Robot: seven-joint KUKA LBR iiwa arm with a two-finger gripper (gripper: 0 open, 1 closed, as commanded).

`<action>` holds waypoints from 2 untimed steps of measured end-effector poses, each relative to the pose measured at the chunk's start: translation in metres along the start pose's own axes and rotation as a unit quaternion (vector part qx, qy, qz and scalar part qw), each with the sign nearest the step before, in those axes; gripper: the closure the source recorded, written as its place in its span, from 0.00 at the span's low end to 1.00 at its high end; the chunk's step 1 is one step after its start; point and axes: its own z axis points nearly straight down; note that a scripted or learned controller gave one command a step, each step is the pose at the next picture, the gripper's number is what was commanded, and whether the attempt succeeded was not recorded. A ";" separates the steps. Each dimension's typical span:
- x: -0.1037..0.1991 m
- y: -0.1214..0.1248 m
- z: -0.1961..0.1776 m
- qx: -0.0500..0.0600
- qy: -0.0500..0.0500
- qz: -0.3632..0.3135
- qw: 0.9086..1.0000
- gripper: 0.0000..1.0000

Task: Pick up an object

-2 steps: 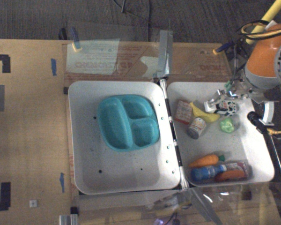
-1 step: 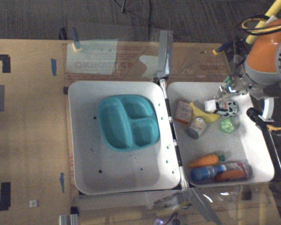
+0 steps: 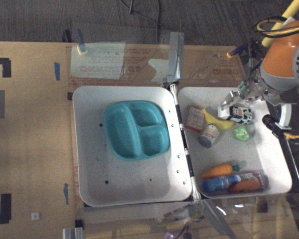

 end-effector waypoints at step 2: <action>-0.028 0.010 -0.123 0.029 0.007 0.039 0.999 0.00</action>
